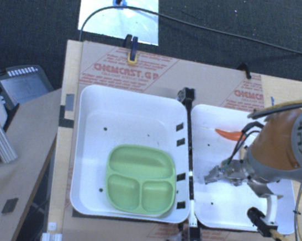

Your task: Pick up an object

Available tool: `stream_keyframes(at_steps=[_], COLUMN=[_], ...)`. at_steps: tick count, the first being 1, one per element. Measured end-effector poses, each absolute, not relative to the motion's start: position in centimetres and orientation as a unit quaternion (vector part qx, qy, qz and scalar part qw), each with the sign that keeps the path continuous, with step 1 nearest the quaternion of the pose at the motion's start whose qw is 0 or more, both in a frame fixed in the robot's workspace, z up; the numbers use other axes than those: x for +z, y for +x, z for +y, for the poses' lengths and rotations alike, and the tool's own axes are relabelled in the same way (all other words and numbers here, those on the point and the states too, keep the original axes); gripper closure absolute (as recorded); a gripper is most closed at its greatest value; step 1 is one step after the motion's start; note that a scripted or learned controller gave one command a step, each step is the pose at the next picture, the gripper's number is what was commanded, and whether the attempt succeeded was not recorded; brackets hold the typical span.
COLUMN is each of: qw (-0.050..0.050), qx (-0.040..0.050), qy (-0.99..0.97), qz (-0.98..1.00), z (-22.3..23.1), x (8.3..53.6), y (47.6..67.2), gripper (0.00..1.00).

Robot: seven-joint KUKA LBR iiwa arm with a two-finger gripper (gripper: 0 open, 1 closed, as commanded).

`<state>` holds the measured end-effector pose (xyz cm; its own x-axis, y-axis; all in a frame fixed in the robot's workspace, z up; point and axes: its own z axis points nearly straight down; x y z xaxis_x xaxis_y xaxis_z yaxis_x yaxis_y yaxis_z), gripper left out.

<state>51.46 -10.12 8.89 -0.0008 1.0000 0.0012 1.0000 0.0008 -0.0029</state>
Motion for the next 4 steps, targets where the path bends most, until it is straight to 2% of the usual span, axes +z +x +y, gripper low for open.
stream_keyframes(at_steps=[1, 3, 4], qw=[0.0, -0.004, -0.001], qx=[-0.0005, -0.0024, -0.001], qy=[-0.707, -0.706, -0.706], qz=[-0.707, -0.708, -0.708], z=[-10.2, -10.2, -10.2], x=[10.2, 21.5, 22.7], y=[51.6, 50.9, 51.0], gripper=[1.0, 1.0, 1.0])
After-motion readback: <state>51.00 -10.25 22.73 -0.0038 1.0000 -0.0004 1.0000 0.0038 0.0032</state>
